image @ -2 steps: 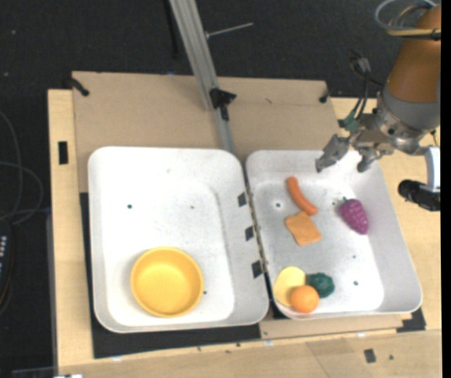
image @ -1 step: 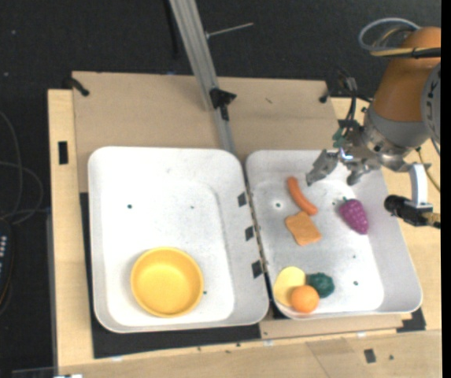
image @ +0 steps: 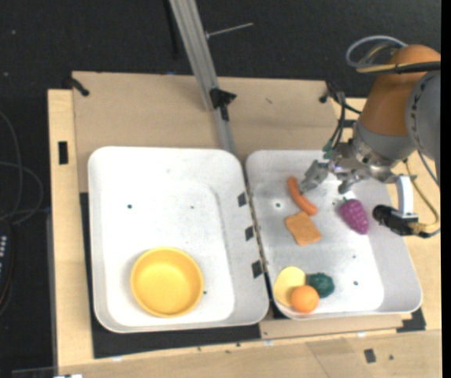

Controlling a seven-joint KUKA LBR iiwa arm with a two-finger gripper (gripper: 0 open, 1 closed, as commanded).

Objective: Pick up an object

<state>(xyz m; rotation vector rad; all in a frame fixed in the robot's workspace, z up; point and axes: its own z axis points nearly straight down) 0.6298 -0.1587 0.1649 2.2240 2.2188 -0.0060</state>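
Two white bins sit on my tabletop. My claw (image: 332,177) hangs open near the right bin's (image: 394,283) back edge, holding nothing. Below it lie a carrot (image: 301,196), toast (image: 302,228) and purple grapes (image: 354,215). A yellow bowl (image: 167,281) fills the left bin's (image: 154,179) front.

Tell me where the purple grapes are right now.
The purple grapes lie in the right bin, toward its right side, just below the gripper and right of the carrot and the tan toast piece.

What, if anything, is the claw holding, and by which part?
Nothing. The claw hangs open above the right bin, with no object between its fingers.
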